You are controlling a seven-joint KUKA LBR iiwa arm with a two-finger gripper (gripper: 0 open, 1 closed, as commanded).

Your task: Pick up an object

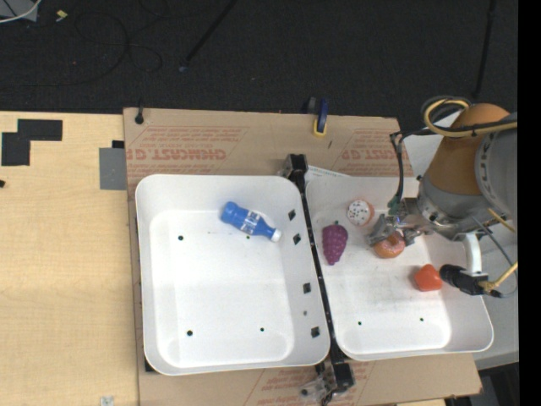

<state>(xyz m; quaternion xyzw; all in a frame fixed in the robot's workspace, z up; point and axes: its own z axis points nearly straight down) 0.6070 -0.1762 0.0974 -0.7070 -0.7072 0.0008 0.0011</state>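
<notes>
Right bin (473,332), arm (461,172) reaching in (from right), fingers (390,233) touching orange ball (389,246)

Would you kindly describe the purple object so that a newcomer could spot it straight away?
Start with the right bin, where the arm reaches in. Along its left wall, beside the divider, lies the purple grape bunch. It is the only purple thing there; its neighbours are a white spotted ball, an orange fruit at the gripper, and a red piece.

The pincer (387,231) hides part of the orange round object (390,246); its grip is unclear.
</notes>
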